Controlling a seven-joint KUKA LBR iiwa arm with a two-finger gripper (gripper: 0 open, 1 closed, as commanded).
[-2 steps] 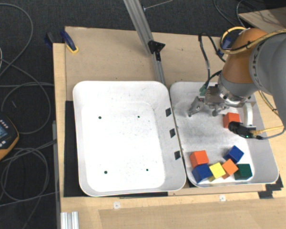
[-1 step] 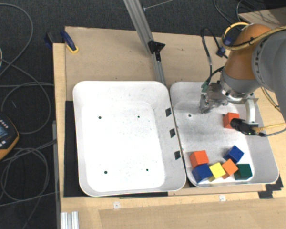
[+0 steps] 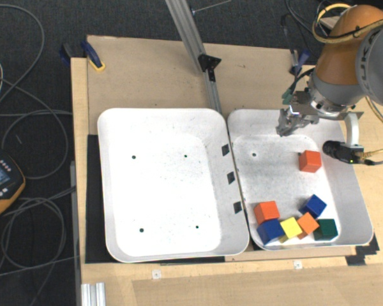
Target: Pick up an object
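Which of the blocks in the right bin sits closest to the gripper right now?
The lone orange-red block, apart from the others in the right bin, just below the gripper. The rest cluster at the bin's near edge.

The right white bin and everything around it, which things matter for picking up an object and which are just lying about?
Belonging to the job:
gripper
lone orange cube
cluster of orange, blue, yellow and green cubes
right white bin

Just lying about:
left white bin
black cables on the floor
metal pole
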